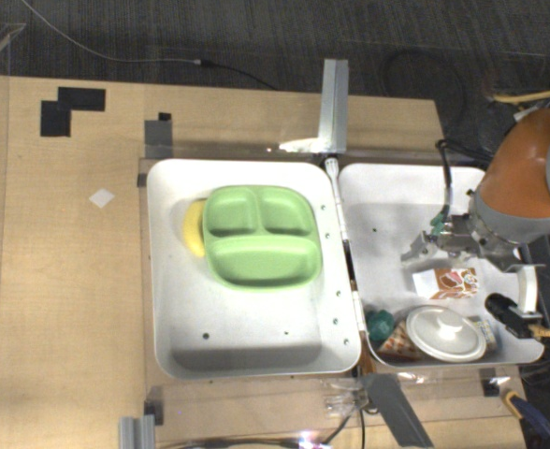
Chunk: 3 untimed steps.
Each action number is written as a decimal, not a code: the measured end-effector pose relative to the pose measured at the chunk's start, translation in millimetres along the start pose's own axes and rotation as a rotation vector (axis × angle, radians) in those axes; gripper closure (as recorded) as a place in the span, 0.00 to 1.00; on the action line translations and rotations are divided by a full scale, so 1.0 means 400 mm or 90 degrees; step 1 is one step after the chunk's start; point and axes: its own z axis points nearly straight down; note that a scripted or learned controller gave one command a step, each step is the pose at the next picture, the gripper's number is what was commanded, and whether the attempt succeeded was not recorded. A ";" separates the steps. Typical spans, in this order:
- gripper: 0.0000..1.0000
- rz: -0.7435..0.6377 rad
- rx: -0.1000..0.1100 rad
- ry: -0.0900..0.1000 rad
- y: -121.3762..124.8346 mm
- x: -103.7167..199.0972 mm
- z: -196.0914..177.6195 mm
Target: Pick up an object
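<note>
Your tool (436, 241) sits low in the right bin (387, 190), just above a small printed packet (453, 282); can't tell if it's spread or closed, and nothing visibly held. Looks like the approach step, pick not yet made. Next move likely needs a straight drop onto the packet, staying off the white lid (446, 333) and teal item (380, 325) near the front wall. Left bin (172, 279) holds a green divided tray (259, 234) over something yellow (193, 229). Wooden counter (60, 279), dark carpet (209, 17) behind.
</note>
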 end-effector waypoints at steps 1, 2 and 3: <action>0.00 -0.145 -0.015 -0.004 -0.103 0.075 0.104; 0.00 -0.265 -0.006 -0.001 -0.125 -0.183 0.112; 0.00 -0.279 -0.003 -0.001 -0.135 -0.186 0.068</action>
